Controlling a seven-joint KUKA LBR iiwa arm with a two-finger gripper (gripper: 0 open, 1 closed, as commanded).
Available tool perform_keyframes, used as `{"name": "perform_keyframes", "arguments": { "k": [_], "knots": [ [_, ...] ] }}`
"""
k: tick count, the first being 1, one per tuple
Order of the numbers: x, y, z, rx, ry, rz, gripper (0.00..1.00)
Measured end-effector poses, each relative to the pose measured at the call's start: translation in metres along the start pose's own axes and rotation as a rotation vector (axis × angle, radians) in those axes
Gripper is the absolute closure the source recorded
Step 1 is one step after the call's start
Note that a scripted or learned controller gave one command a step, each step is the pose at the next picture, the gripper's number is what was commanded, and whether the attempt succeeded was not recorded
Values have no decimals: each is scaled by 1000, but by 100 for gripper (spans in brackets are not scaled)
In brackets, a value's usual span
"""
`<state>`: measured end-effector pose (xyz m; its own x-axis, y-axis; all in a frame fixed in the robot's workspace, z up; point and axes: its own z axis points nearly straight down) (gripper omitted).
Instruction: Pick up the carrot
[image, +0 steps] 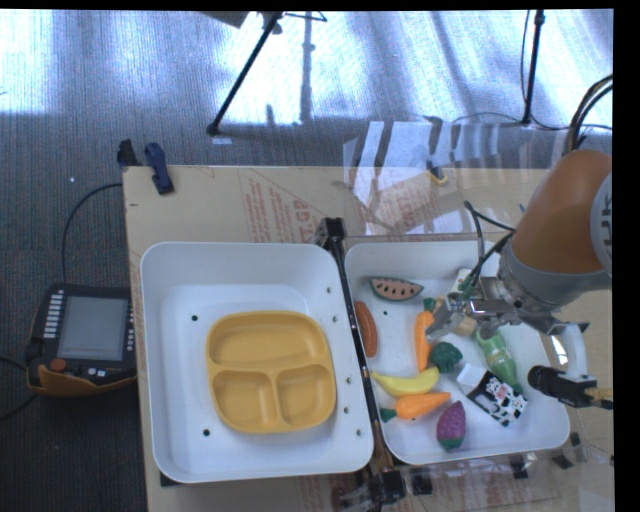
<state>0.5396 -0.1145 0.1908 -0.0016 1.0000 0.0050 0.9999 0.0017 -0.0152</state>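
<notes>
The carrot (423, 340), a slim orange cone with a green top, lies upright in the right bin (400, 262), not gripped. The end effector (470, 312) hangs just to its right; its state cannot be determined. A second, stubbier carrot (420, 405) lies below, beside a curved yellow banana (407, 381). Nearby: a watermelon slice (396, 290), broccoli (445, 356), a purple eggplant (451, 425). The left bin (170, 300) holds a smooth yellow divided plate (271, 369).
</notes>
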Motion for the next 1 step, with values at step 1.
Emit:
{"name": "perform_keyframes", "arguments": {
  "k": [1],
  "knots": [
    [-11,20,107,-7,-1,54,0]
  ]
}}
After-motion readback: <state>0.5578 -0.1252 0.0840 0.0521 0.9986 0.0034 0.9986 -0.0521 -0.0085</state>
